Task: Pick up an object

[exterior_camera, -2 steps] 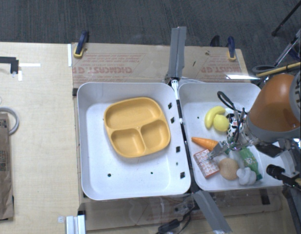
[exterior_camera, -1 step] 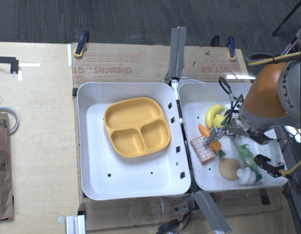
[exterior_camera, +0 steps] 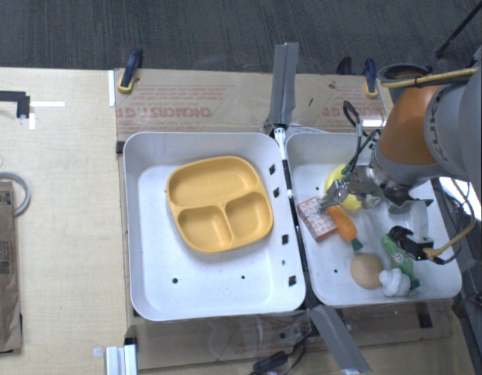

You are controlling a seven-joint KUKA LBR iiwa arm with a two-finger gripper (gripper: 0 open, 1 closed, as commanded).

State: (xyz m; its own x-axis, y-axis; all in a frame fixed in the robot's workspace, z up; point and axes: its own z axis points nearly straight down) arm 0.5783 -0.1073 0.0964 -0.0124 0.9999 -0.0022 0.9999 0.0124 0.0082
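One carrot (exterior_camera: 344,225) lying slantwise, tip toward lower right, pincer (exterior_camera: 337,198) just above, grip state unclear

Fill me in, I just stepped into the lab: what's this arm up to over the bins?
The grey arm has reached into the right bin, its gripper down among a yellow fruit, a carrot and a small red-and-white card. Whether it holds anything is unclear. A beige egg-like item lies nearer the front. The left bin holds a yellow divided plate.
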